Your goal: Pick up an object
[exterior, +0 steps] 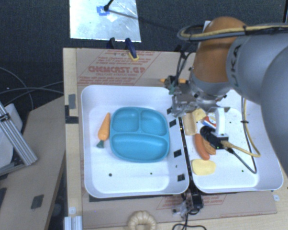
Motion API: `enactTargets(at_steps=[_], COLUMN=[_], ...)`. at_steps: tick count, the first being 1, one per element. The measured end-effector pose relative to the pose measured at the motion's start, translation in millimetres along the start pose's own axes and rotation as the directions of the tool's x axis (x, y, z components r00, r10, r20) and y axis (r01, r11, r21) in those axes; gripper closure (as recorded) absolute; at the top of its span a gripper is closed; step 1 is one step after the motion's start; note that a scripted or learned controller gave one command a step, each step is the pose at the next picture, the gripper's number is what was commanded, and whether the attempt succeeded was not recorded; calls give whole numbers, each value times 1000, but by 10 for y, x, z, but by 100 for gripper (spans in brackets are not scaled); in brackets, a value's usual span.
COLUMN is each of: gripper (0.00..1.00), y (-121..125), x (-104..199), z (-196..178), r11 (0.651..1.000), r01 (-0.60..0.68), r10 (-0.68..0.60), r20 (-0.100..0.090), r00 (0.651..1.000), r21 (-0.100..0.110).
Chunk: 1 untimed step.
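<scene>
The grey arm's two-finger gripper [197, 115] hangs low over the right shallow white bin [263, 176], near its left wall; I cannot tell its state. Just below it lie a reddish plastic sausage [201, 147] and a pale yellow rounded piece [203, 167]. The left white bin [94, 176] holds a blue divided plastic plate [139, 134] with an orange toy carrot [104, 127] beside it

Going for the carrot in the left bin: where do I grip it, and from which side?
Grip the carrot mid-body from straight above, fingers closing across its width. It lies flat, nearly upright in view, beside the blue plate, with bare bin floor to its left.
</scene>
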<state>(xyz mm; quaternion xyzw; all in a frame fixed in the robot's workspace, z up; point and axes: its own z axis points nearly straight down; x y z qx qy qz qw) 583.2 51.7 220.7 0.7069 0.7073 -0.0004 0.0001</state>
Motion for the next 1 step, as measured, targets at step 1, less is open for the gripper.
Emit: enactTargets(at_steps=[1], gripper=[100], y=[-37], x=[85], z=[58], r11=[1000], r01=[4], r10=[-4], r20=[0], r00=[1000], r21=[-1])
